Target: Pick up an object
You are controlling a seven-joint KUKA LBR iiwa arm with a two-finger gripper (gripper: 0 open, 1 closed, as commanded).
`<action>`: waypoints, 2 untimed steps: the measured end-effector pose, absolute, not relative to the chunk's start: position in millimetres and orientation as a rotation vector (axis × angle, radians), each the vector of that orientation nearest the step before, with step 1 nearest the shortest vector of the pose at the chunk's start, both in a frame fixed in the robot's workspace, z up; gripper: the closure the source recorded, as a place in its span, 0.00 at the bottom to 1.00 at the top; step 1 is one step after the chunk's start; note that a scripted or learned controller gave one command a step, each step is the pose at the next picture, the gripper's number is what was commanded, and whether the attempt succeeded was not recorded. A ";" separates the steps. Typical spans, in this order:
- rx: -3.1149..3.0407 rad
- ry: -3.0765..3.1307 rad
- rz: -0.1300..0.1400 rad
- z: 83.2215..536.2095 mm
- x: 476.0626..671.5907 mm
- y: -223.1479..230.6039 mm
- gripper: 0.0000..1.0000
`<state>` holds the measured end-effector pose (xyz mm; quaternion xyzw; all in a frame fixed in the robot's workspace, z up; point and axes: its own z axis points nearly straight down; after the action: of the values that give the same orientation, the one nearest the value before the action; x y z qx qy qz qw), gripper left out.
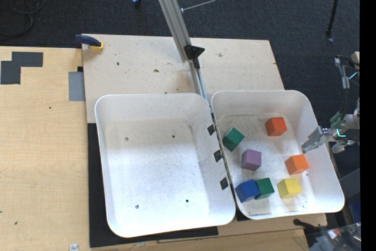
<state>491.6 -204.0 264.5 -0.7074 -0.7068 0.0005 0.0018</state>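
The right bin [317,200] holds several cubes. A dark green cube [233,139] lies near the divider and a red-orange cube [275,126] sits toward the back. A purple cube [251,159] is in the middle and an orange cube [296,164] lies near the right wall. Along the front stand a blue cube [247,190], a green cube [265,187] touching it, and a yellow cube [288,187]. My gripper [317,139] shows as a grey part at the right bin's right rim, just above and right of the orange cube, with nothing seen in it.
The left bin [106,126] stands beside the right one. A slanted aluminium bar [173,14] runs from the back down to the divider between the bins. A blue-and-yellow clamp [89,42] sits at the bench's back left corner.
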 end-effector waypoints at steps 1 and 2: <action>-2.216 -2.214 0.006 200.0 489.3 -204.5 0.00; -2.218 -2.213 0.005 152.7 491.3 -195.9 0.00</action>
<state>491.3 -195.9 152.7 -0.7078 -0.7064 0.0016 0.0043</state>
